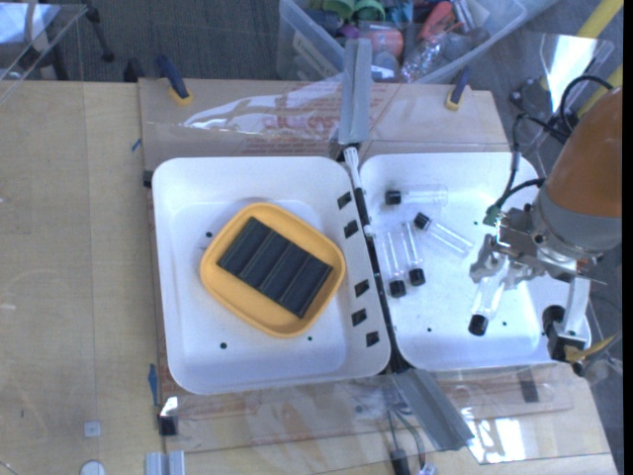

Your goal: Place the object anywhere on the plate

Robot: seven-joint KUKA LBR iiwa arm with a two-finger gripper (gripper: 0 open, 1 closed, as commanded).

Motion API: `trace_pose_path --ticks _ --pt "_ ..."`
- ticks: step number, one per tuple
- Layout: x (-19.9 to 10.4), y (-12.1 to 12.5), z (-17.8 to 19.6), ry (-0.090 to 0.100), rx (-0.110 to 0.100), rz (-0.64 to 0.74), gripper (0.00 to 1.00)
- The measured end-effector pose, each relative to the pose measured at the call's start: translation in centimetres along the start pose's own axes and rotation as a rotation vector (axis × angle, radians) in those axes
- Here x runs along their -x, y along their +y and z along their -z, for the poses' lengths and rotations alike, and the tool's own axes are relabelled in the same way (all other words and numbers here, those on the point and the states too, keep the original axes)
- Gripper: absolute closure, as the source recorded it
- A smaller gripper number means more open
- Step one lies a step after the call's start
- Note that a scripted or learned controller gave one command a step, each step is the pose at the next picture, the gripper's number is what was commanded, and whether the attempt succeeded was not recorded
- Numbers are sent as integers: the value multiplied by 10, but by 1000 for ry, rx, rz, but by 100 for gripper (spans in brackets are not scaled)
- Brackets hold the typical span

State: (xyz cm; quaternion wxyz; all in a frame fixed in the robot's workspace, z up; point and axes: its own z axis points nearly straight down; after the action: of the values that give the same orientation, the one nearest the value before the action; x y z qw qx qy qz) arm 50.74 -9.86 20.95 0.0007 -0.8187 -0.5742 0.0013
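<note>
A yellow square plate (220,277) with a dark ridged slab (275,263) on it lies in the left bin (188,196). Several clear tubes with black caps lie in the right bin (445,349): one pair (401,255) near the divider and others (427,216) farther back. My gripper (497,270) hovers over the right side of the right bin, far from the plate. It is shut on the upper end of a clear tube (487,300), whose black cap (478,324) points down toward the front of the bin.
A raised divider with black clips (356,255) separates the two bins. A clear tub of mixed colourful items (396,8) stands behind the bins. The arm's grey body and cables (574,216) cover the right bin's right edge.
</note>
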Motion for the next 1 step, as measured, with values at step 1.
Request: trace_pose_path --ticks 1 --pt "-57 -32 -17 1 -3 88 100"
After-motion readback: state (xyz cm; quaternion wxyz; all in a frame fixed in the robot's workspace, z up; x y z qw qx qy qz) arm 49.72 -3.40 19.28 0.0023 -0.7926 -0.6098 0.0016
